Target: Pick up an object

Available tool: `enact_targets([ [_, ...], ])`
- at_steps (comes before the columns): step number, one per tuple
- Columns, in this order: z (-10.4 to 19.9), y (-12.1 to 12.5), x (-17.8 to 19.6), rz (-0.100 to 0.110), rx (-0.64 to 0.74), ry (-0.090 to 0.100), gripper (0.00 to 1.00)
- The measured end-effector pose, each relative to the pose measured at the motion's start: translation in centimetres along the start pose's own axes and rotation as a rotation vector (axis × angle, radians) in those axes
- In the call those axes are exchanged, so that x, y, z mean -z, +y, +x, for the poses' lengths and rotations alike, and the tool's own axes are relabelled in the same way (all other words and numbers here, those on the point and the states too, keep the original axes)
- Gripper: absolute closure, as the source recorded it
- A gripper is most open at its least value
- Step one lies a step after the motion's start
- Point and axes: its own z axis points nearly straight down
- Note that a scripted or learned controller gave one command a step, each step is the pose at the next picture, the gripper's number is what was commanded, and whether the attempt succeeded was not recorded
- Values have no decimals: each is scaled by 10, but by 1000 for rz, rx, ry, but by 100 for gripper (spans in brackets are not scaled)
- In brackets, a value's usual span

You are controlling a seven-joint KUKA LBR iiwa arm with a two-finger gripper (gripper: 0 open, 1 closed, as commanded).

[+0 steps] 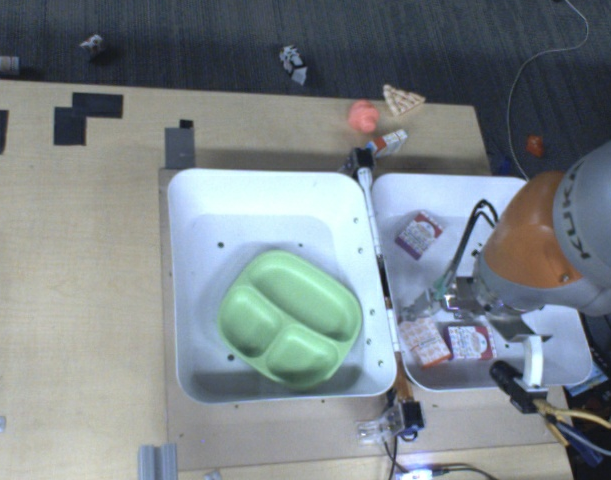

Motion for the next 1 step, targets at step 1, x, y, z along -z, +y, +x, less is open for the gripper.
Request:
enact_targets([
  [1, 1, 3, 13, -7, 3, 1, 100],
])
